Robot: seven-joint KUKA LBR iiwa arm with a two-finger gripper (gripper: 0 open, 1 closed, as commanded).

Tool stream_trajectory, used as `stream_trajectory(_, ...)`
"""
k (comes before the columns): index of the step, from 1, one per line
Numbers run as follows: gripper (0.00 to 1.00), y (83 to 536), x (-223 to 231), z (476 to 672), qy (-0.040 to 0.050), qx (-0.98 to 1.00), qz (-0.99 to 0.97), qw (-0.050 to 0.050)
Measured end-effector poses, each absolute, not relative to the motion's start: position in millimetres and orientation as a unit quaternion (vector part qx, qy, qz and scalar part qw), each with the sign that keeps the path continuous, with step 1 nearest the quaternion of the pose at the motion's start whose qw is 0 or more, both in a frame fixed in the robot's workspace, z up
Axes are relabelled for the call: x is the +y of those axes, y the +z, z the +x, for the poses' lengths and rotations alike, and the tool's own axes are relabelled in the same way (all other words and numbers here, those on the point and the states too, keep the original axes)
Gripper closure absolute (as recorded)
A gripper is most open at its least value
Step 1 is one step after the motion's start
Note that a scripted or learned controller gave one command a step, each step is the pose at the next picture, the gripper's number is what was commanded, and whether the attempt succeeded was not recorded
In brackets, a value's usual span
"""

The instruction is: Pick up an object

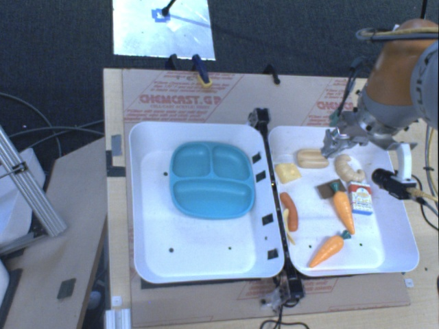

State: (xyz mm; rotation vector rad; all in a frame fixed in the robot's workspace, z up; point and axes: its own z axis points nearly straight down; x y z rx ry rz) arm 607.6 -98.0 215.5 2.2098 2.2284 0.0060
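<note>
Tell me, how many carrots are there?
2, both in the right bin: one carrot beside the small carton, the other carrot nearer the front edge. None look hidden.

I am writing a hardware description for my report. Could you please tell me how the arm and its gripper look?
The arm is grey with a wide orange band above the wrist, and a thin cable loops over its top. The wrist section below is rounded, metallic grey. The gripper is small, made of grey metal. A black cylindrical part sticks out beside it.
</note>
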Motion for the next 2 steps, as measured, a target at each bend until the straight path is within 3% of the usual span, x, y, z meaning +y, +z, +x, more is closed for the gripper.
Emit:
stream_trajectory(1,1.00,225.9,-83.2,638.5,0.0020,0.710,0.704,0.002)
stream_trajectory(2,1.00,219.6,-75.5,633.9,0.0006,0.709,0.705,0.001)
